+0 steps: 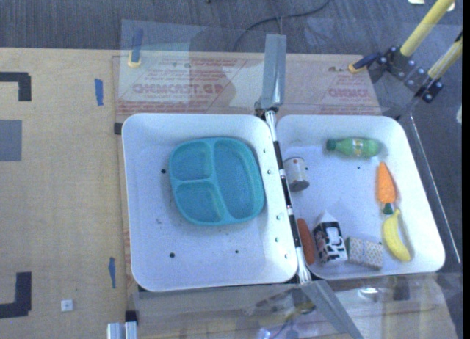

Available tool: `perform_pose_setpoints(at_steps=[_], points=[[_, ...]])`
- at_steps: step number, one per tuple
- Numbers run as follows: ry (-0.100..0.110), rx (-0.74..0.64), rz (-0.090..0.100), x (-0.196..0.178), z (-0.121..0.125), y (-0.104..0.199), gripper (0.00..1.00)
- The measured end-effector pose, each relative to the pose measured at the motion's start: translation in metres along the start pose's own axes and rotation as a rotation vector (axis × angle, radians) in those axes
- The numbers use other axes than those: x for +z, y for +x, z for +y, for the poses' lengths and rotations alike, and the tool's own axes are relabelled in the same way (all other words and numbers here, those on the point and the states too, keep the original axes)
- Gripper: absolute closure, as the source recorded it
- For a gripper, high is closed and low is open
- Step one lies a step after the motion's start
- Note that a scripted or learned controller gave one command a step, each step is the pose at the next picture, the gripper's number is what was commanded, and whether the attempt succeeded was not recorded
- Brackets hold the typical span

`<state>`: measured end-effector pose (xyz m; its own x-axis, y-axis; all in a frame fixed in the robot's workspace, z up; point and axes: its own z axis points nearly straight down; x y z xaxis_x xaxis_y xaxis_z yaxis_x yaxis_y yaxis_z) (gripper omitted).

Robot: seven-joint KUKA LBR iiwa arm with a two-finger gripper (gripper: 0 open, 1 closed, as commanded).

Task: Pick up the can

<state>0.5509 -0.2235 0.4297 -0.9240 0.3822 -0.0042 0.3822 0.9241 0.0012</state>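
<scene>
Camera view: the can (296, 174) lies (on its side) at the right bin's (422, 161) left edge, centre frame, below-left of the bottle (354, 147).

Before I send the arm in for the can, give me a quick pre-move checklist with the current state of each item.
1. Can located: ok, in the right bin, close to the divider wall on the bin's left side.
2. Can's pose: ok, lying on its side, not upright.
3. Space around the can: ok on three sides; the divider wall is tight on the fourth.
4. Neighbours apart: ok, the green bottle, carrot and carton all sit clear of it.
5. Nothing on top of the can: ok.
6. End effector state: cannot tell.
</scene>
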Motion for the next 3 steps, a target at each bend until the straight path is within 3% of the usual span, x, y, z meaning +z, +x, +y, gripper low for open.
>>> perform_pose_setpoints(at_steps=[1, 2, 3], points=[[-0.002, 0.005, -0.009, -0.012, -0.002, -0.002, 1.0], [0.0, -0.389, -0.001, -0.007, -0.017, 0.063, 1.0], [0.0, -0.383, -0.009, -0.018, -0.019, 0.06, 1.0]])
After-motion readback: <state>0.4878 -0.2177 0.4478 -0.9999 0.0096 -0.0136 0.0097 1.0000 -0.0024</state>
